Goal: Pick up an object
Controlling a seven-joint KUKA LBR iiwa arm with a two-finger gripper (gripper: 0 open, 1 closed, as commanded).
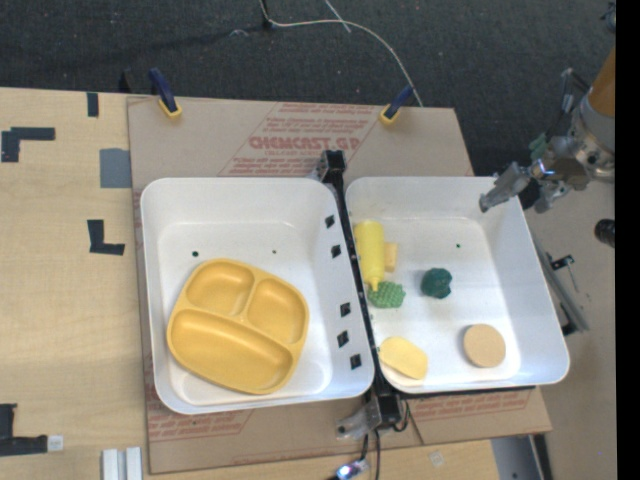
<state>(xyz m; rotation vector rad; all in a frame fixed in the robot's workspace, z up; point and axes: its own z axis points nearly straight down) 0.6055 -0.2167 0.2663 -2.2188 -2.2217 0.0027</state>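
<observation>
While the grey arm reaches in from the right, its tool [507,190] hangs over the far right corner of the right bin [520,243], above the rim; whether its jaws are apart or together cannot be told from this angle, and nothing shows between them. Every object in that bin lies to the left of and nearer than the tool. A dark green lump [436,283] sits closest, near the bin's middle, well apart from the tool. A round tan disc [484,346] rests by the near right corner. Along the left wall a yellow corn-like piece [369,251] lies lengthwise, with a light green leafy piece [386,294] touching its near end, and a pale yellow wedge [404,358] lies near the front edge. In the left bin [160,218], a yellow divided plate [238,324] fills the near half. Both bins stand side by side on a brown board [290,143] clamped to the desk [60,268].
</observation>
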